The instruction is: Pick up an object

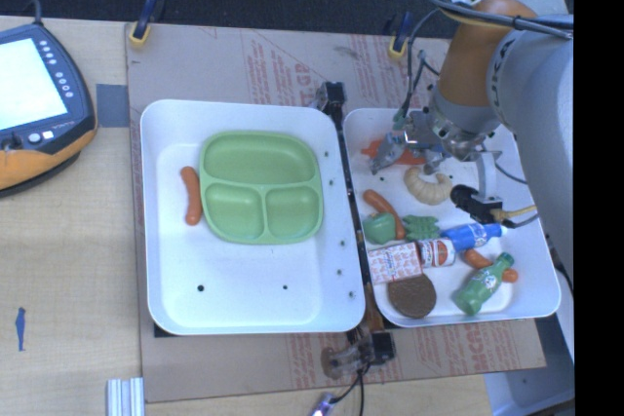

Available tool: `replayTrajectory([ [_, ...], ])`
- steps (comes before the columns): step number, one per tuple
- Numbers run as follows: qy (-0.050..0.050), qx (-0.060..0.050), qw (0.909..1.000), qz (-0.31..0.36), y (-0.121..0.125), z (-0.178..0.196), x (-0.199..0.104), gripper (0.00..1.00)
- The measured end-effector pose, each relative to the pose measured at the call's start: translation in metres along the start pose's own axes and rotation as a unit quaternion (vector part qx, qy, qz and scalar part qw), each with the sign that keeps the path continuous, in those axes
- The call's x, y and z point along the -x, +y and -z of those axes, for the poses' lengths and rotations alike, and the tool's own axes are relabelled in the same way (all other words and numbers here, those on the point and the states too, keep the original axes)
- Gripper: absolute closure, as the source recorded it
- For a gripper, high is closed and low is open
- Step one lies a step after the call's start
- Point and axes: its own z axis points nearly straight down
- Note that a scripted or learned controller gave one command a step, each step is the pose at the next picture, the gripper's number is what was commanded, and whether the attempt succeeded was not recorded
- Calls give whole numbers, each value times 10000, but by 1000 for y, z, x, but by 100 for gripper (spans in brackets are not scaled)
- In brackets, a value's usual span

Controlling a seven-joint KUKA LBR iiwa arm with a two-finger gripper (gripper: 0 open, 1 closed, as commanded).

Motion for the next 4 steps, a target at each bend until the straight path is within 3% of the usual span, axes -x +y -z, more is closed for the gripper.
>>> replayTrajectory([
  [1, 28, 2, 10000, 10, 0, 0, 10, 0],
  [3, 2, 4, 10000, -4, 0, 0, -3, 0],
  [4, 29, 3, 10000, 7, 0, 0, 9, 0],
])
